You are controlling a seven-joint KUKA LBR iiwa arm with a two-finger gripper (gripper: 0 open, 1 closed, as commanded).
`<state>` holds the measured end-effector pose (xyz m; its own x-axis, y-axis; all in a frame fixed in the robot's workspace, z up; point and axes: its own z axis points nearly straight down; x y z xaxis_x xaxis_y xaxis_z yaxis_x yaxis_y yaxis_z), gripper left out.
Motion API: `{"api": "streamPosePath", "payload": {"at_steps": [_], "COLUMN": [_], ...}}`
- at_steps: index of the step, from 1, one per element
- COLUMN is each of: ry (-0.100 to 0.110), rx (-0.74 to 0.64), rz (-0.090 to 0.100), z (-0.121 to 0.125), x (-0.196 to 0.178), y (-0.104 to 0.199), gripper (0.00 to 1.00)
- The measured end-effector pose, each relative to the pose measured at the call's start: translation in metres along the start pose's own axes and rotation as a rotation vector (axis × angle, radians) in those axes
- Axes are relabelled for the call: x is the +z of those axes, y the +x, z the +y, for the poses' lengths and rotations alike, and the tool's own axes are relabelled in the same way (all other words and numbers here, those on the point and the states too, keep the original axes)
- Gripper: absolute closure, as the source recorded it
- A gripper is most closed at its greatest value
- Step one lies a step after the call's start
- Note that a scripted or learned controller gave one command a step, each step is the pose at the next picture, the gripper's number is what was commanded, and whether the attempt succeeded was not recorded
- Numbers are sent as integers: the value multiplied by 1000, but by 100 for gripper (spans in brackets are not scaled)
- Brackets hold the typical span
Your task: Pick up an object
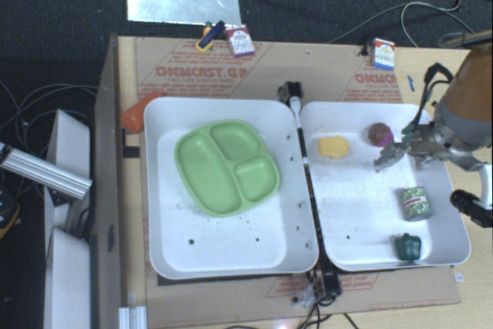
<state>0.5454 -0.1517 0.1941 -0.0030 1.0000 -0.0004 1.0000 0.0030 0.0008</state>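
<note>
Your gripper hovered beside the purple ball; couldn't tell its grip state; nothing looked picked yet.

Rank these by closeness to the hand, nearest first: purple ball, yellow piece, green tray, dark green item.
From the hand:
1. Purple ball, just above it.
2. Yellow piece, to its left, same bin.
3. Dark green item, near the bin's lower edge.
4. Green tray, in the other bin.

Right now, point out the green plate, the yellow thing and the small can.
Green plate (226,166), camera view, its middle divider.
Yellow thing (333,146), camera view, its top face.
Small can (415,203), camera view, its label.
</note>
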Motion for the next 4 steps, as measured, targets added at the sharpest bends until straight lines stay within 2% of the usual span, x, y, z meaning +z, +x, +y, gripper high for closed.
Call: {"api": "streamPosePath", "payload": {"at_steps": [1,2,3,4], "ry": [-1,2,-2,-2], "rx": [-2,-2,0,-2], "rz": [1,0,-1,1], "z": [65,110,123,124], "x": [27,100,109,109], "y": [-17,-28,-47,9], "gripper": [0,0,0,0]}}
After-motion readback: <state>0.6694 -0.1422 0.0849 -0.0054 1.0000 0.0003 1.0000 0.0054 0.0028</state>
